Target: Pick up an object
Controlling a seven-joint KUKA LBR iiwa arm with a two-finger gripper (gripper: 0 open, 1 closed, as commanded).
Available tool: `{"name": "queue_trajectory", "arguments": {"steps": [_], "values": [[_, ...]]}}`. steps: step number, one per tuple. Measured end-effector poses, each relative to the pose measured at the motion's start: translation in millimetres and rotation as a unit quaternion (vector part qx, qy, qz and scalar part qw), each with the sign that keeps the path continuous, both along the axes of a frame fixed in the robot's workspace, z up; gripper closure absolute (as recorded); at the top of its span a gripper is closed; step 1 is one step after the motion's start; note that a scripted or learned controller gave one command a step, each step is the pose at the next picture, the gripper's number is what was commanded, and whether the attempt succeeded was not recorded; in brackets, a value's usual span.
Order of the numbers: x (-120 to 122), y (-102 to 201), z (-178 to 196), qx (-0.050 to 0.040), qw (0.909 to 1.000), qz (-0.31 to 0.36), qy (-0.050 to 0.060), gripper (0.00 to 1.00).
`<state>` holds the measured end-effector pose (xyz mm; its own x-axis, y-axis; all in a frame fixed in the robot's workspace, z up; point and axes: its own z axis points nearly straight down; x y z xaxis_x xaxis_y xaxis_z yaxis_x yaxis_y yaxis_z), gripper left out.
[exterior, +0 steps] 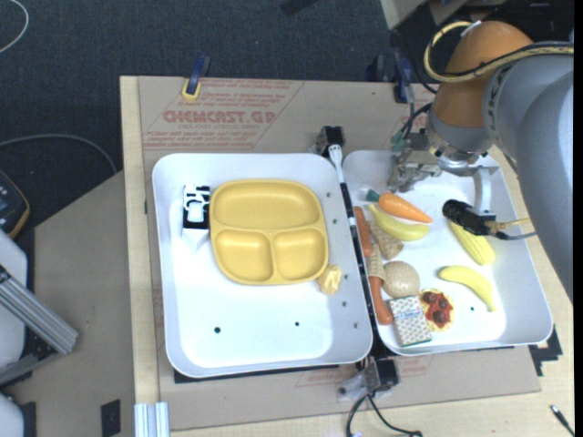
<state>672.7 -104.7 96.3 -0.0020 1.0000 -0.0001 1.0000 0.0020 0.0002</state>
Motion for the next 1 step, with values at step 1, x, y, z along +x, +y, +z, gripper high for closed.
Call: {"name": "queue_trajectory", "arguments": {"steps": [1], "values": [[-4.1,6.8,59.8,-0.0005,1.0000,0.000,-0.003,1.00]]}}
